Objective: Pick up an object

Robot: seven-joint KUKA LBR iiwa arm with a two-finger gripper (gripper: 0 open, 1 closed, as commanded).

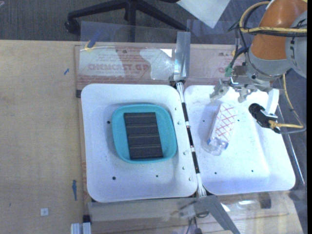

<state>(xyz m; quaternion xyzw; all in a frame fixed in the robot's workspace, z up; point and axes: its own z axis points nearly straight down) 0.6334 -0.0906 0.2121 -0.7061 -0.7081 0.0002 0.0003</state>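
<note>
I see the arm (275, 30) reaching in from the right, wrist hanging over the back of the right bin (253, 172). Gripper (230, 92) fingers are spread, nothing between them. The clear packet with red crosshatch (220, 126) lies flat just below the fingers. The teal tray (117, 130) sits in the left bin (97, 179).

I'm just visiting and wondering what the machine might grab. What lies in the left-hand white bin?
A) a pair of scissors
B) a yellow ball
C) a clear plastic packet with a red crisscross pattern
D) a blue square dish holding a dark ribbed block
D: the left bin holds a blue dish with a dark ribbed block in it; the clear red-patterned packet lies in the right bin.
</note>
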